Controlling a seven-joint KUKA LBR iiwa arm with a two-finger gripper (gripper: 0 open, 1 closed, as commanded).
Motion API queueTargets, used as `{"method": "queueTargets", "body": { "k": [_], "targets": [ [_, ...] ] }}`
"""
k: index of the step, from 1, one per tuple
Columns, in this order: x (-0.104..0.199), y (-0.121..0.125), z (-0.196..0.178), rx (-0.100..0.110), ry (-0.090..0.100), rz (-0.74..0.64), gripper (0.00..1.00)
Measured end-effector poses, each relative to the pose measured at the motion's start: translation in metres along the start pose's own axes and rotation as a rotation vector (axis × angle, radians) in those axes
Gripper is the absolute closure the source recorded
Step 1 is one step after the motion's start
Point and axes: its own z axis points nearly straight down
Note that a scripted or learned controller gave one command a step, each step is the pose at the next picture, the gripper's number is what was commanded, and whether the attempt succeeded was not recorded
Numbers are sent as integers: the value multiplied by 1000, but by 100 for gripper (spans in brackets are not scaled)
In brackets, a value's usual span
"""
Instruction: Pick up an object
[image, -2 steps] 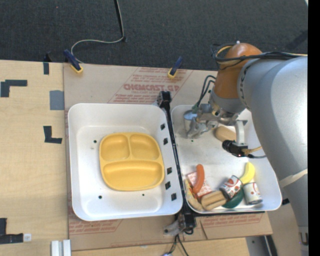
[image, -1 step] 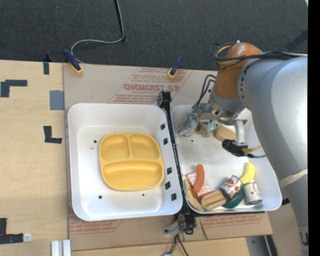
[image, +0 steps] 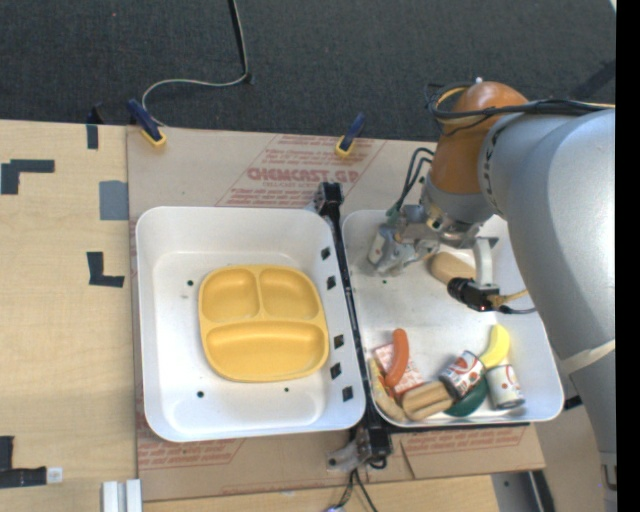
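Note:
My gripper (image: 386, 254) hangs low over the upper left part of the right bin (image: 360, 300), near the divider between the bins. A pale tan rounded object (image: 449, 265) lies just to its right. Along the bin's front lie an orange sausage (image: 399, 357), a yellow banana (image: 497, 345), two small cans (image: 462, 374) (image: 506, 386), a brown bread roll (image: 425, 400) and a green item (image: 468, 403). I see nothing held by the gripper.
The left bin (image: 160, 300) holds a yellow divided plate (image: 264, 322). The grey arm (image: 560, 200) covers the right bin's far right side. Bare white floor shows in the middle of the right bin (image: 430, 320).

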Motion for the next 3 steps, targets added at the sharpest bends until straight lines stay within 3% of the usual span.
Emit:
{"method": "queueTargets", "body": {
  "k": [1, 2, 3],
  "targets": [
    [0, 2, -1, -8, -2, 0, 0],
    [-1, 10, 14, -29, -3, 12, 0],
    [-1, 9, 6, -28, -5, 10, 100]
  ]
}}
